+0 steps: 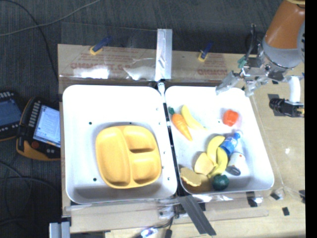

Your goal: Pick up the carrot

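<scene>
The carrot (181,126) is lying untouched in the right bin (257,148); the tool (237,81), fingers spread apart, is hovering at the far rim.

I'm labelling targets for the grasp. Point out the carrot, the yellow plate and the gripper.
carrot (181,125): camera view, middle of its orange body.
yellow plate (113,175): camera view, bare left compartment.
gripper (235,83): camera view, between its fingertips.
</scene>
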You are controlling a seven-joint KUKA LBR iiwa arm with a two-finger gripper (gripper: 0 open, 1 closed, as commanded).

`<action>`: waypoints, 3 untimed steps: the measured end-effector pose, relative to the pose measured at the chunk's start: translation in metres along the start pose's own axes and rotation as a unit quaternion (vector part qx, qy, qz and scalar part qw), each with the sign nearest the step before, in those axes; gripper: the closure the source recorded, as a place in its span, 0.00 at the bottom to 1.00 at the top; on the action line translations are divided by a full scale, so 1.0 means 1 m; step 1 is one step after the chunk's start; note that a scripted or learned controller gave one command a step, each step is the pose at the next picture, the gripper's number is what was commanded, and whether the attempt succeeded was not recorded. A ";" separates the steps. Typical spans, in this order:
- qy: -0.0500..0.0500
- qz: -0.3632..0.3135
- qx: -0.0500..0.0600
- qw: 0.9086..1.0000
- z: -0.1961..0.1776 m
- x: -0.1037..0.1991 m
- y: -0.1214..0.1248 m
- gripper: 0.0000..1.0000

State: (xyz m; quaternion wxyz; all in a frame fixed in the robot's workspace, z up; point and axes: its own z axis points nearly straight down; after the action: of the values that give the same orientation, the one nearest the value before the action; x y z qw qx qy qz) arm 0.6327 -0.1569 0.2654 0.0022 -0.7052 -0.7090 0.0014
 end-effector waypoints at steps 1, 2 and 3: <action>0.000 0.050 0.001 0.999 0.138 0.053 -0.058 0.00; 0.000 -0.017 0.000 1.000 0.085 0.137 -0.054 0.00; -0.002 -0.069 0.000 0.998 0.084 0.092 -0.029 0.00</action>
State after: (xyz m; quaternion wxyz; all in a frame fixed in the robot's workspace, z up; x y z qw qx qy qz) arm 0.6026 -0.0652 0.1812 0.0010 -0.6545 -0.7561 0.0026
